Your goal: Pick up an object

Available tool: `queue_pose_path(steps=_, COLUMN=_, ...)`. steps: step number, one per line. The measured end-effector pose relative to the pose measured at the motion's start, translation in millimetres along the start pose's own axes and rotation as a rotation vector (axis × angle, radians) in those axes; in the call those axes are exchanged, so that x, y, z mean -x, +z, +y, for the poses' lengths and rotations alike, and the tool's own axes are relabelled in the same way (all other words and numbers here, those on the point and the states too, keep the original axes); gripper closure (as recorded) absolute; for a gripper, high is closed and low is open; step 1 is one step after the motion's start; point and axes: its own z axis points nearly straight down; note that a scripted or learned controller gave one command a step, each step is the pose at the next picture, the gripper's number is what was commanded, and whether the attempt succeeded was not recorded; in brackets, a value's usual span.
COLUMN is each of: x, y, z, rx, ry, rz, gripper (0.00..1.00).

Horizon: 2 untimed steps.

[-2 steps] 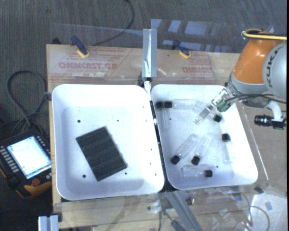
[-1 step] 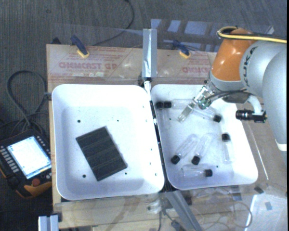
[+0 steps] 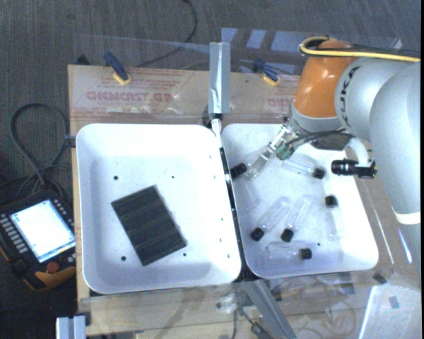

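The end effector (image 3: 268, 154) hangs low over the right bin (image 3: 353, 260), near a clear vial (image 3: 249, 167) by its upper left corner; whether it is open or closed, I cannot tell. This looks like the approach step; next comes closing on one vial. About six black-capped vials lie there; one dark ridged block (image 3: 148, 224) sits in the left bin (image 3: 92, 189).

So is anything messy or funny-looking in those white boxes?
A little. The clear plastic tubes with black caps lie scattered every which way in the right white bin, not lined up. In the left white bin, the flat black ribbed pad sits crooked to the walls. Nothing looks broken.
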Motion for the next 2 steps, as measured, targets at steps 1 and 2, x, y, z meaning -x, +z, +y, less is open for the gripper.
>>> queue_pose_path(steps=1, x=6, y=-12, z=-2, rx=0.007, ry=0.004, rz=-0.019, gripper=1.00)
queue_pose_path(steps=2, x=-23, y=-145, z=19, rx=0.012, ry=0.136, rz=0.000, gripper=1.00)
